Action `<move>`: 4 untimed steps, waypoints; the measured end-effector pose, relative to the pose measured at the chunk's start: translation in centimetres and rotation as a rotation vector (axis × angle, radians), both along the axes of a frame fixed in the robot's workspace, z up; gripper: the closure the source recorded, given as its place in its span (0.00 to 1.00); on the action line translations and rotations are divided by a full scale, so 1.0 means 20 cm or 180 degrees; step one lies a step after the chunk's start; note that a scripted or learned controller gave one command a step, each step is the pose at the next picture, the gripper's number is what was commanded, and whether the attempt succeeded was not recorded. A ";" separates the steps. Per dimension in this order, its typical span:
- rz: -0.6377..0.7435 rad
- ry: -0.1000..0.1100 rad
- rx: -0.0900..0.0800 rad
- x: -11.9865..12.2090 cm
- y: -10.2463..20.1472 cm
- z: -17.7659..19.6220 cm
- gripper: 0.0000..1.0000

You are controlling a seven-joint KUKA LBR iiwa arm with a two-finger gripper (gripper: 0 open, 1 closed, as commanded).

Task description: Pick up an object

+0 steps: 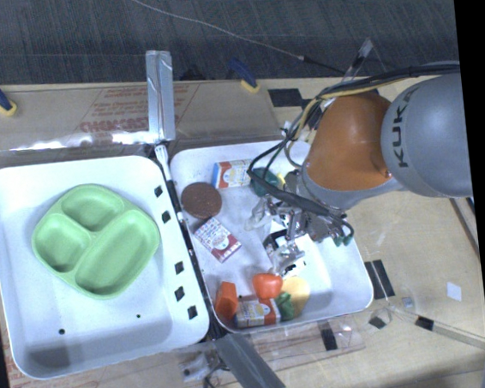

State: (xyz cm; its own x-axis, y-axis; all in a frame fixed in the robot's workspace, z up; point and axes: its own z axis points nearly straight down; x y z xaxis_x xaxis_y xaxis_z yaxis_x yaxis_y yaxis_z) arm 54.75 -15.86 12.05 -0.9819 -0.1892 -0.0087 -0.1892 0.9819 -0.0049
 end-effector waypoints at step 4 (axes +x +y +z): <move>-0.0159 0.0021 0.0005 0.25 -0.08 -0.09 0.00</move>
State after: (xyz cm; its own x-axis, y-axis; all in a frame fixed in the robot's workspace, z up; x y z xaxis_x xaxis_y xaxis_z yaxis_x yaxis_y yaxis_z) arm 59.83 -17.51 10.20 -0.9902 -0.1398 -0.0023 -0.1398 0.9902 -0.0022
